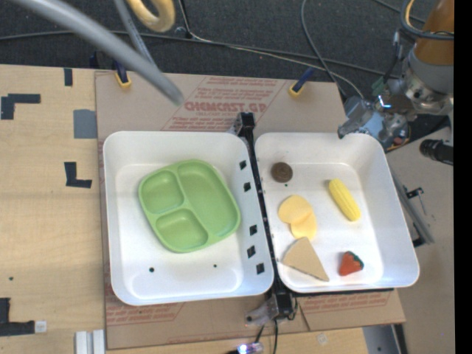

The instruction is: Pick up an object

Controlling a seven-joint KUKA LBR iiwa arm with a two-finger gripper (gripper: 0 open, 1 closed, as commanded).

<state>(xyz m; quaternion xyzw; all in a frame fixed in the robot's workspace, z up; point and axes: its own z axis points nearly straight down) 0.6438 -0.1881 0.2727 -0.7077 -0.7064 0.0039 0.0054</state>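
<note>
Corn cob sits about 6 o'clock from my gripper; can't tell jaws' state, still need to descend.

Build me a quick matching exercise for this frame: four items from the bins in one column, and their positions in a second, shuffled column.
Items:
1. green tray
2. corn cob
3. brown disc
4. strawberry

Positions:
A. right bin, near corner on the arm's side
B. left bin, middle
C. right bin, far end beside the divider
D. right bin, toward the arm's side, about midway

Pairs: 1-B, 2-D, 3-C, 4-A
</note>
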